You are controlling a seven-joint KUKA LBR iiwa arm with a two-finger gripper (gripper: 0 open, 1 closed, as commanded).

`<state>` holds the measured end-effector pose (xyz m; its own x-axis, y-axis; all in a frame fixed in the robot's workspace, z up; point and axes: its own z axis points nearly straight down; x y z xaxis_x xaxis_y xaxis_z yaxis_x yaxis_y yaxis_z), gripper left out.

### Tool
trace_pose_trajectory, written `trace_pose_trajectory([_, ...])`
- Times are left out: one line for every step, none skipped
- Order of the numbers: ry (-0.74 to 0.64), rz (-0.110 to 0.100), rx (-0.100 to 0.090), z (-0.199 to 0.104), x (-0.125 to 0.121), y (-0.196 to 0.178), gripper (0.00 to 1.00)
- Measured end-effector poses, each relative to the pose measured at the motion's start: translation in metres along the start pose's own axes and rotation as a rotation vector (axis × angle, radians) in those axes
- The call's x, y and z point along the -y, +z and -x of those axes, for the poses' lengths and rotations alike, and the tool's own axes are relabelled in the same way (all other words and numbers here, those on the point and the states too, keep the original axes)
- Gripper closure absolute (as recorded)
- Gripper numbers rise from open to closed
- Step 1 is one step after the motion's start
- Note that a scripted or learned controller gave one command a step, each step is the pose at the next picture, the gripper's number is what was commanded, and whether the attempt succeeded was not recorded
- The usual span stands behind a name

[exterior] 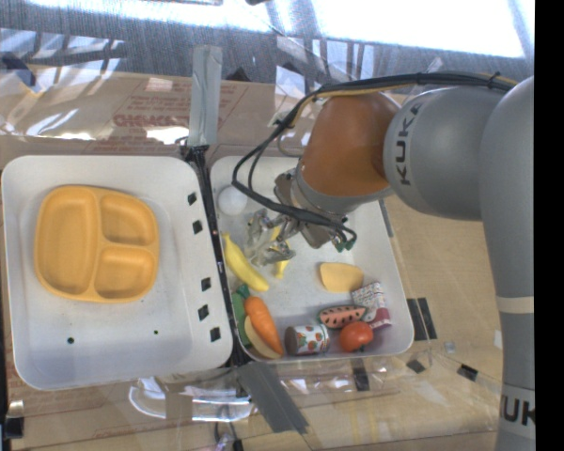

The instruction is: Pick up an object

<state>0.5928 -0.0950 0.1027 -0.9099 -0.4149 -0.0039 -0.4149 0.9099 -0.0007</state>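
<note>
Far left: white bin (94, 346) holding a yellow divided plate (96, 242), well apart from everything else. Across the divider, right bin (395, 289) crowded with toy food: a white ball (231, 199) at the top left corner, a banana (243, 264) along the left wall, a carrot (263, 324) below it, then a small can (306, 339), a tomato (355, 335) and a watermelon slice (341, 315) along the lower edge, with a pale yellow wedge (340, 276) above those. Down over the upper middle of that bin, gripper (271, 238), metal fingers tangled in view just beside the banana's upper end; open or closed impossible to make out at this angle, and nothing visibly between them. Behind, to the right, grey arm (451, 148) with its orange band. Judged progress: reach made, descent near the banana, but no grasp confirmed and no lift; closing on an item and raising it clear of the bin left to do.
</note>
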Motion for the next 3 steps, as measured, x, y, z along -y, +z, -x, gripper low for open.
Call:
trace_pose_trajectory([0.070,-0.005,0.009,0.065,-0.015,-0.130,1.00])
trace_pose_trajectory([-0.002,0.002,-0.006,0.075,-0.008,-0.089,1.00])
trace_pose_trajectory([-0.048,0.001,-0.004,0.075,-0.008,-0.090,1.00])
